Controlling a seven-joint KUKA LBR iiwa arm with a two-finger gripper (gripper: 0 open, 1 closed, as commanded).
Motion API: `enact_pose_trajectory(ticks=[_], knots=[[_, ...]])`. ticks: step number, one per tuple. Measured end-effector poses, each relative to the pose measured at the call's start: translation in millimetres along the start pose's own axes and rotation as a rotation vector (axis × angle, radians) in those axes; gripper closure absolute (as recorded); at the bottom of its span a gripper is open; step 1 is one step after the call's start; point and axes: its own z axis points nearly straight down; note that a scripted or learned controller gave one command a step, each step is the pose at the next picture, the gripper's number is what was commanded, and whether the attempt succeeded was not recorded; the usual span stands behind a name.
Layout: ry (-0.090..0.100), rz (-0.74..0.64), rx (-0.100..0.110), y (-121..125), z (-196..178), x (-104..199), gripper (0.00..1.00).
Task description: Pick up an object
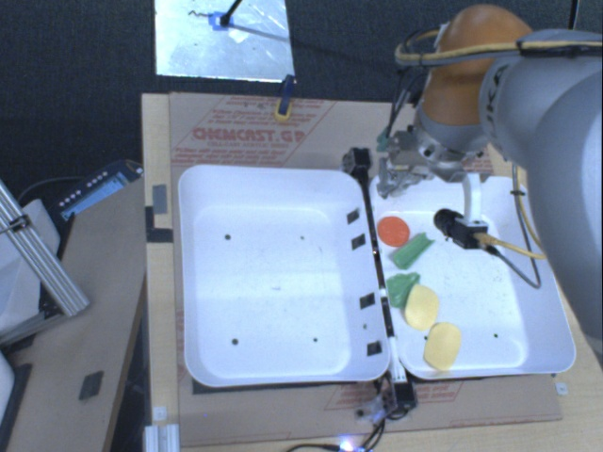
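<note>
While above the orange disc (394, 230) — end effector (396, 183)

A robotics lab. Two white bins (273, 281) sit on a cardboard-covered bench (245, 130) under an industrial arm (528, 92). Aluminium framing (38, 262) and dark curtain (75, 55) surround it.

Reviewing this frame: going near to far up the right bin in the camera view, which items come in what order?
Yellow piece → second yellow piece → green piece → green wedge → orange disc → gripper, above the bin's far end.
</note>
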Motion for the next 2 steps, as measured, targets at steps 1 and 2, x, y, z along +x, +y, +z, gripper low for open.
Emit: enact_pose_trajectory(ticks=[1,2], knots=[[0.003,-0.007,-0.014,21.6,-152.8,97.8,1.0],[0.006,-0.009,-0.005,1.8,-228.0,211.5,1.0]])
